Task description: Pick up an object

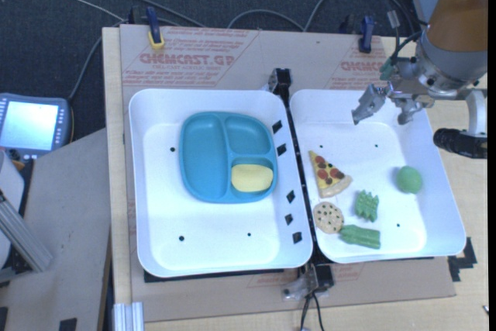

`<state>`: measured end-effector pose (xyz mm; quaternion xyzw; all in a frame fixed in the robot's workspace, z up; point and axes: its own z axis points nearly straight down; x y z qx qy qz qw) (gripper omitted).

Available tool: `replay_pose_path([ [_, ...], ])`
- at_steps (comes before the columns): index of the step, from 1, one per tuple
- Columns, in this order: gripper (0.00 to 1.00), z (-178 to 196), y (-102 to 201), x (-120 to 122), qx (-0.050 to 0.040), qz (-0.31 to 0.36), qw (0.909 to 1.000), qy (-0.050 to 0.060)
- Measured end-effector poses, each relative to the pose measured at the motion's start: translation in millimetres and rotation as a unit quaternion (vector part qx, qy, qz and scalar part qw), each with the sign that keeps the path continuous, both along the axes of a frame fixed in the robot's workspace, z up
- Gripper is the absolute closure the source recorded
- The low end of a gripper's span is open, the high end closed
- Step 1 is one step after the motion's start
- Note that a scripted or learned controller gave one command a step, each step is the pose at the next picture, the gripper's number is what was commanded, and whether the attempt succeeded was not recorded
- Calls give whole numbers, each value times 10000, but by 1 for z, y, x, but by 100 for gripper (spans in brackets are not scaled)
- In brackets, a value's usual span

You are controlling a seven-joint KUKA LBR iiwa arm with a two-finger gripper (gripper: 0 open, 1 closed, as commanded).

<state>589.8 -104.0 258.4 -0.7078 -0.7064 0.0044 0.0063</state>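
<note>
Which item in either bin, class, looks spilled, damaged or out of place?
Nothing stands out. The blue divided plate lies flat in the left bin with a yellow item in one compartment. The pizza slice, cookie and green toys lie separately in the right bin.

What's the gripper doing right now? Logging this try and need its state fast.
Gripper: open, nothing between its fingers, above the back of the right bin.
</note>
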Motion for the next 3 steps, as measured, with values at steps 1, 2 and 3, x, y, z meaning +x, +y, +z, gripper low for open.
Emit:
replay_pose_path([
  [1,0,7,0,2,-8,13,10000,-68],
  [2,0,-35,5,2,-6,10,10000,-49],
  [3,0,-84,-3,-4,-4,2,10000,-39],
])
